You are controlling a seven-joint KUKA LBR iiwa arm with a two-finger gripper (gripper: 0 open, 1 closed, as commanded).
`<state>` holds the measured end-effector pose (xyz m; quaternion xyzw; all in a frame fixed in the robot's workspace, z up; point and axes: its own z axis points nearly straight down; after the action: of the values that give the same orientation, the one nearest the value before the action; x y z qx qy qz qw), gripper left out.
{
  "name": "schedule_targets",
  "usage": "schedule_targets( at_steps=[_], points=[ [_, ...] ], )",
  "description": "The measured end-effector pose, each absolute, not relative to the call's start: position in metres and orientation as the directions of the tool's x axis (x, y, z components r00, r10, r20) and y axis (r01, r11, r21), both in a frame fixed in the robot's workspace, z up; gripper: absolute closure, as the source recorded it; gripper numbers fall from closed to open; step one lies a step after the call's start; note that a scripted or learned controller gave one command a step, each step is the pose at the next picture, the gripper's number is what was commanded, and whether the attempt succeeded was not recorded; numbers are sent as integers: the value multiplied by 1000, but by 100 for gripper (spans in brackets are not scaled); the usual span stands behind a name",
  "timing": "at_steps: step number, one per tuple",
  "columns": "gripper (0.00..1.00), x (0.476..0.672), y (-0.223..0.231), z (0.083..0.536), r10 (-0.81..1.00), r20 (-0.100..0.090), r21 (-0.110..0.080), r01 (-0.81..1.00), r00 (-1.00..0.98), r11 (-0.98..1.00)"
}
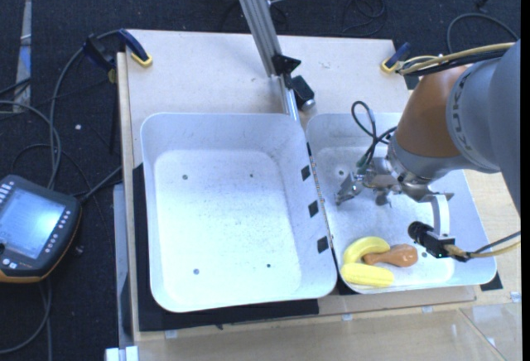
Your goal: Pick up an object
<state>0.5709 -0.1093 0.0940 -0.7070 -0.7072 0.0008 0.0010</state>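
The pincer [358, 188] hangs over the right bin [331, 154], in the right half of the frame, its metal fingers pointing toward the bin's left wall. Whether it is open or closed cannot be told from this slant; nothing shows between its tips. The grey arm [464, 115] with its orange band enters from the right edge and covers much of the bin's upper right part.

Below and slightly right of the pincer, near the bin's lower edge, lie a yellow banana-shaped toy [366, 262] and an orange-brown toy [397, 256], touching each other. They sit apart from the pincer, with bare bin floor between. A small black part [426, 237] on the arm's cable hangs just right of them.

The left bin [166, 136] lies in the middle of the frame on the table [215, 69].
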Motion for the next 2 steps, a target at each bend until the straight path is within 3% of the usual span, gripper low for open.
schedule_targets(
  at_steps=[1,2],
  points=[
    [100,572,-110,105,1000,0,0,1000,0,0],
    [100,576,-112,166,1000,-1,4,1000,0,0]
  ],
)
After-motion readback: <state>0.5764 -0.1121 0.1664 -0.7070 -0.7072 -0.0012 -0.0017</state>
